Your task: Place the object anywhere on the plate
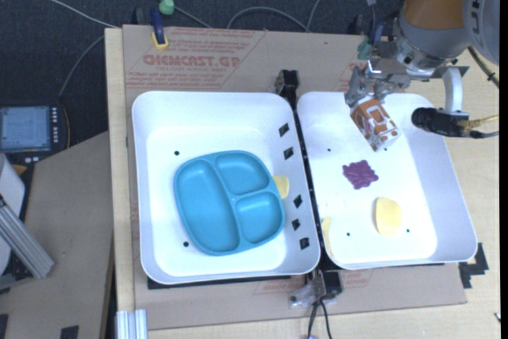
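A blue divided plate (228,202) lies in the left bin (159,139). My gripper (367,98) hangs over the upper part of the right bin (429,171). It is shut on a small orange-and-white patterned block (375,125), which sticks out tilted below the fingers. The block is well to the right of the plate, across the divider between the bins.
A purple lumpy piece (359,174) and a pale yellow piece (387,216) lie on the right bin's floor below the gripper. A small yellow item (281,186) rests against the plate's right edge. Another yellow scrap (325,229) sits at the right bin's left rim.
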Motion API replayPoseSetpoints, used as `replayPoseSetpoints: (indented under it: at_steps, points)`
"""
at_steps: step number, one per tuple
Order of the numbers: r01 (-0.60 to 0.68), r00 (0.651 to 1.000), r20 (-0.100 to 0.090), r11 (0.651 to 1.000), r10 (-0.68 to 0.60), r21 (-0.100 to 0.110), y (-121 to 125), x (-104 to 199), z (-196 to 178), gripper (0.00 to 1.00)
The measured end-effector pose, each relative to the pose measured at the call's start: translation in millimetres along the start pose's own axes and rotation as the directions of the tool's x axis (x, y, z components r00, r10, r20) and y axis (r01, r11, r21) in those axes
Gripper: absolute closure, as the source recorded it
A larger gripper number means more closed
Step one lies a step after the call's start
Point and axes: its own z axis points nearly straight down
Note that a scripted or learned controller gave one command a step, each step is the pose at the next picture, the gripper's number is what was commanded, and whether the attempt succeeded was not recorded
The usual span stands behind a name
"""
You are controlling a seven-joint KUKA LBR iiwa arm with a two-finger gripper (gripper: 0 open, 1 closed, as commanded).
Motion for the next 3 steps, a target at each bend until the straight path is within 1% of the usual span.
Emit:
replayPoseSetpoints:
  at_steps: [1, 2, 3]
  points:
    - [-0.001, 1.0, 0.002, 1.0, 0.001, -0.005, 13, 44, 6, 1.0]
    - [-0.001, 1.0, 0.001, 1.0, 0.001, -0.005, 27, 94, 18, 1.0]
    - [0.001, 1.0, 0.0, 1.0, -0.001, -0.005, 26, 158, 19, 1.0]
